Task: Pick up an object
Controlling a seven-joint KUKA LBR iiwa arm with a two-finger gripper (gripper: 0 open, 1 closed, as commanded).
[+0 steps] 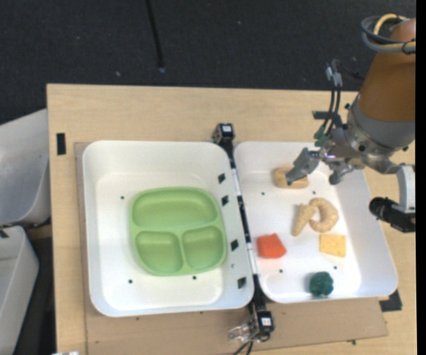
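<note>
While the arm (pixel 381 87) reached in from the right of the frame, its gripper (pixel 321 168) hung over the upper part of the right bin (pixel 372 272), fingers spread apart with nothing between them. One fingertip (pixel 299 173) sat just beside a small tan piece (pixel 285 177) near the bin's upper left. Lower lay a curled tan pastry (pixel 316 216), a yellow block (pixel 333 245), a red block (pixel 271 246) and a dark green ball (pixel 320 283). A green divided tray (pixel 177 229) rested in the left bin (pixel 102 272).
</note>
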